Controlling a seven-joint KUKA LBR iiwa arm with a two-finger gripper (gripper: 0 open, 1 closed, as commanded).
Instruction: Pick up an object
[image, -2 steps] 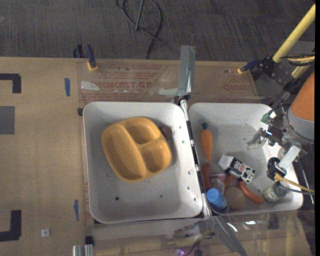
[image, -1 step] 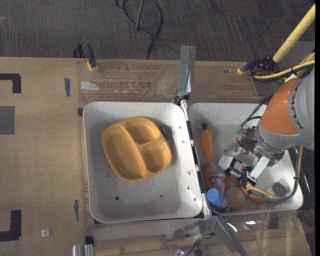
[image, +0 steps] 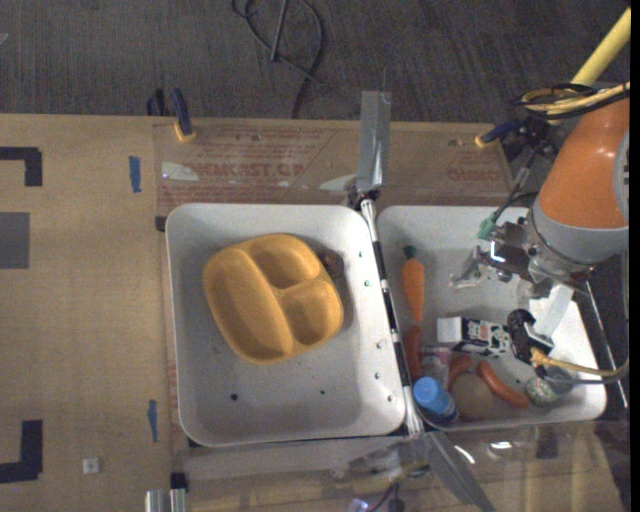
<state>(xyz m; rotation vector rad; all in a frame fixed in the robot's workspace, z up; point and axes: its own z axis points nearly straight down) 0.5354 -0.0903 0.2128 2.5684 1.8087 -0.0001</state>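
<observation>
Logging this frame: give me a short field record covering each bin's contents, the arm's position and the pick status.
left bin: yellow divided plate, with a small brown thing at its upper right edge
right bin: carrot by the left wall; white and black box; blue cap; red-orange sausage shape
arm: over the right bin's right side
pick status: nothing seen lifted; all items lie in the bins
</observation>
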